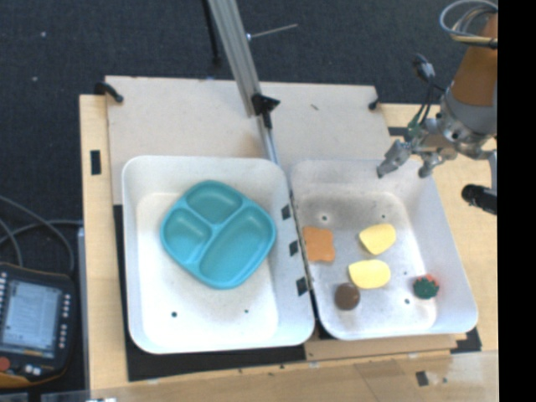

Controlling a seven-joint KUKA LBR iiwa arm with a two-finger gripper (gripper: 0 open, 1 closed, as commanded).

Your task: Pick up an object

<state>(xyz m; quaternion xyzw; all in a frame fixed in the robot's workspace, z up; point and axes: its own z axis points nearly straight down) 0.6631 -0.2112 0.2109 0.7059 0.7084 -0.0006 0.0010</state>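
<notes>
Five small objects lie in the right bin [435,216], any of which would serve. Taking the orange square [318,244] as landmark: two yellow pieces sit to its right, the upper yellow piece [378,239] and the lower yellow piece [368,273]; a brown round piece [347,296] lies below and right; a green-and-red item [426,286] is farthest right. All look light and probably soft or smooth, best pinched across their narrow sides. The left bin [142,182] holds a teal divided plate [219,234]. The gripper [408,158] hovers above and right of the square with its fingers spread and holding nothing.
</notes>
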